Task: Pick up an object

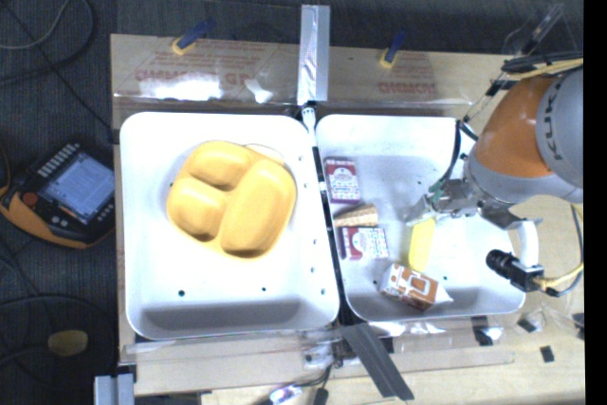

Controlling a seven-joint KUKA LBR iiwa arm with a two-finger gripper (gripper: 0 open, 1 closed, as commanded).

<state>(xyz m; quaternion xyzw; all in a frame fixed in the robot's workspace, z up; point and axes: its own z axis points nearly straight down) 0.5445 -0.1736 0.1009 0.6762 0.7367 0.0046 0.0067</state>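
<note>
The right bin holds several small items. A dark red box lies by its left wall, with a tan wedge and a red-and-white packet just below it. A yellow block lies near the middle, and an orange-brown carton rests at the front. My gripper hangs low over the right bin, just above and right of the yellow block's upper end. The grey wrist hides its tip. A large yellow lumpy object fills the middle of the left bin.
The arm's orange band and grey body cover the right bin's right wall. A black fitting sticks out by the bin's front right corner. A handheld pendant lies on the floor at left. A metal divider stands behind the bins.
</note>
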